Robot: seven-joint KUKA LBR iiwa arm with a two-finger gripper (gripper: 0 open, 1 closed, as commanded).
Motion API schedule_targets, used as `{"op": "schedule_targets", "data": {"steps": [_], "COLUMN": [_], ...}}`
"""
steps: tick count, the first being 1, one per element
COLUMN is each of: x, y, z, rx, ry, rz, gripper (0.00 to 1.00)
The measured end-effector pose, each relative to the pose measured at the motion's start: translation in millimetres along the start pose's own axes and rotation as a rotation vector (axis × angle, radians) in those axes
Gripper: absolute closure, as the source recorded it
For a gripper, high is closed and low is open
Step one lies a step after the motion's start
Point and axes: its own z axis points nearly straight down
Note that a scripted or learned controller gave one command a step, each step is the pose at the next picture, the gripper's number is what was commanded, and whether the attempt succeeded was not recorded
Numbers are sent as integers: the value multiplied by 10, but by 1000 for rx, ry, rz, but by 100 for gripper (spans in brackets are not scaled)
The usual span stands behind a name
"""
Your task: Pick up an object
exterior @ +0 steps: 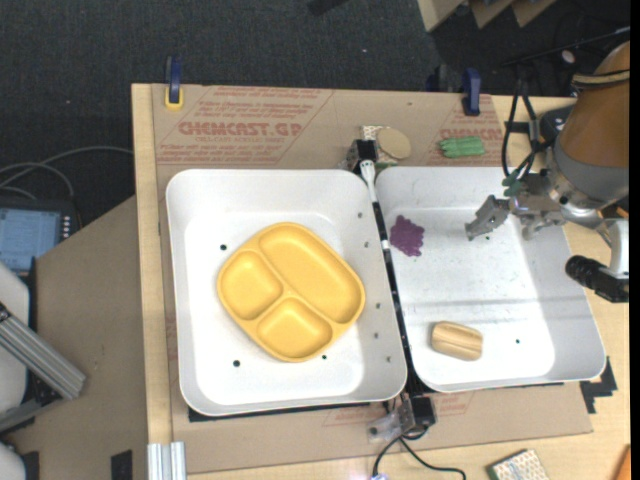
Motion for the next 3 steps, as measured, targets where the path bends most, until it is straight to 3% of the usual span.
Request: {"op": "schedule_targets", "data": {"steps": [1, 2, 3], "x": [10, -665, -771], "y": [826, 936, 903], "z": [883, -1357, -50], "rx": [-11, -24, 5], "ry": [-2, -10, 2], "rz": [-10, -3, -4], "gripper": [0, 0, 0]}}
